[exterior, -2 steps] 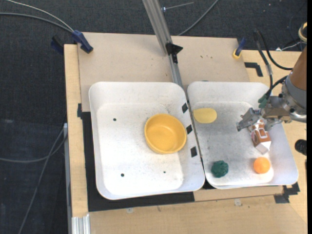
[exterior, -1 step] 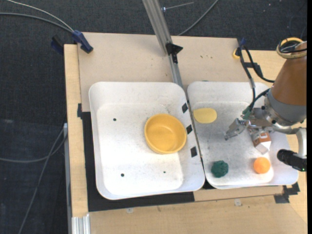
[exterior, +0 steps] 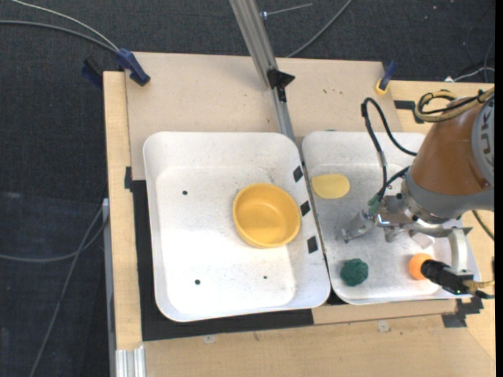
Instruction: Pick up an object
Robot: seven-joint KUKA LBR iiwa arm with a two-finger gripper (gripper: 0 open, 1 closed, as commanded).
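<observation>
While arm [exterior: 448, 163] lay in from 3 o'clock, gripper [exterior: 357, 228] hung over right bin [exterior: 338, 151]; spread or pressed together, could not tell. Disc [exterior: 330, 185] at its 11 o'clock, green ball [exterior: 354, 271] at 6, orange lump [exterior: 417, 265] at 4. Bowl [exterior: 266, 214] at 9, in left bin [exterior: 189, 234].

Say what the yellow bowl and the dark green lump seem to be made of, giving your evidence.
Yellow bowl: probably moulded plastic, smooth with a slight sheen, judging by its even colour and thin rim. Dark green lump: seemingly something soft, perhaps foam or fibre, as it is matte with an uneven outline and no highlights. The view leaves this open.
</observation>
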